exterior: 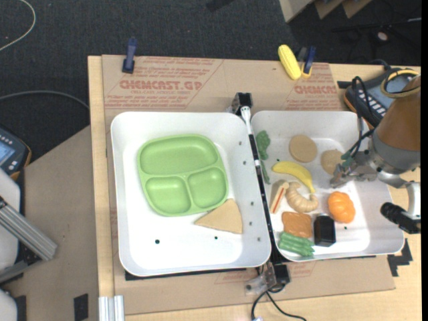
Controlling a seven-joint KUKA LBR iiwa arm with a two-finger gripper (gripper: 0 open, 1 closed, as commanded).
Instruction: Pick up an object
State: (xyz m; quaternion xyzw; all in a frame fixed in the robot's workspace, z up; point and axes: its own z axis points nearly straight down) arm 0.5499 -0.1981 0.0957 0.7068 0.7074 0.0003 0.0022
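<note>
- In left bin [127, 179]: tray [182, 174], wedge [222, 218] just in front of it, to the right.
- In right bin [348, 122]: banana [295, 173] mid-bin, disc [303, 148] behind it, croissant [300, 199] in front, orange [342, 206] right of croissant, block [324, 231] before orange.
</note>
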